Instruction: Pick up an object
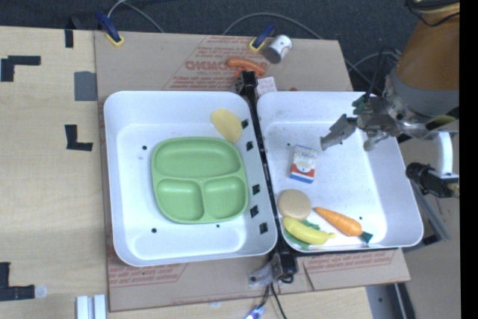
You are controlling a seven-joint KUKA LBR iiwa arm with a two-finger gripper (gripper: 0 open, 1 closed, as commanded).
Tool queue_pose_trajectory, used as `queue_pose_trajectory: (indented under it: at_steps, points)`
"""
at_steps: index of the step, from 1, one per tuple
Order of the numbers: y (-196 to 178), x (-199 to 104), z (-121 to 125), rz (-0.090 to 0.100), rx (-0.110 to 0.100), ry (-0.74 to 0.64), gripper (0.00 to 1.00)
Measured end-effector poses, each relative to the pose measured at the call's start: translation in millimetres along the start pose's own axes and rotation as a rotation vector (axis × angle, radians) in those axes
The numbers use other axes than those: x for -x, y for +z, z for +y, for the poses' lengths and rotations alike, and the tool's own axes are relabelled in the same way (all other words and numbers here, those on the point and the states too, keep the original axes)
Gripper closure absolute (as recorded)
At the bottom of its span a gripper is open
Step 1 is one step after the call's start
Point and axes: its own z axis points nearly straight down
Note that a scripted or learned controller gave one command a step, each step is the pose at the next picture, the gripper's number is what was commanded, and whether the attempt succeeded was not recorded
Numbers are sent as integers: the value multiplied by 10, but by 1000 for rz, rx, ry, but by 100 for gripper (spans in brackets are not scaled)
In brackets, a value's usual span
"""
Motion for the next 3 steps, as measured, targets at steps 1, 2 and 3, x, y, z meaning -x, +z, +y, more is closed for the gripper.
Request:
queue_pose_trajectory:
  at_steps: [1, 2, 3]
  points:
    - [921, -9, 346, 0, -3, 0, 0]
    - [1796, -88, 364, 0, 3, 0, 0]
    - [1701, -79, 364, -2, 4, 1, 100]
